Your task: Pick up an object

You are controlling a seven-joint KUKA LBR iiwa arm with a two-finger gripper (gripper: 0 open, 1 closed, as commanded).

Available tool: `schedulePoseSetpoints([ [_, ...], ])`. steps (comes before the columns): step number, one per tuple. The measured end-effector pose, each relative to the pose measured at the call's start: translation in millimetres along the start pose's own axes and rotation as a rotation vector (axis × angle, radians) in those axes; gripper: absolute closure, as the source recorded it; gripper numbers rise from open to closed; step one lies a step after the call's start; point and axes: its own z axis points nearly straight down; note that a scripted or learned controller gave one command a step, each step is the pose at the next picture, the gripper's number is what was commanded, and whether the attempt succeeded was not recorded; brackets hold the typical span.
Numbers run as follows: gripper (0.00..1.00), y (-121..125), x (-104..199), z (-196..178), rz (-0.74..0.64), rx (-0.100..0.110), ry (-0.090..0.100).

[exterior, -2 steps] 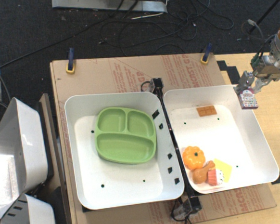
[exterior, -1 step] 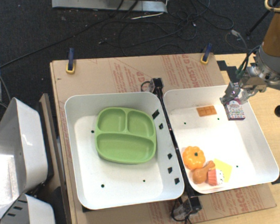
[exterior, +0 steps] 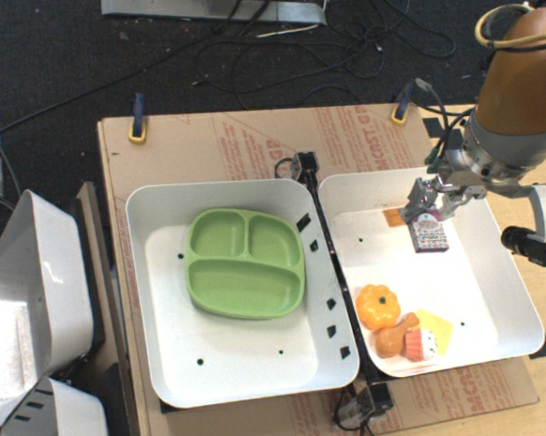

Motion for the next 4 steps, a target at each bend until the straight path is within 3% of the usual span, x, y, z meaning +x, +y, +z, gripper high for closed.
schedulePoseSetpoints([
  [2,1.0,-39,106,12,-0.002,-0.001,0.001],
  [4,1.0,-58,212,6,-0.003,-0.002,0.0],
])
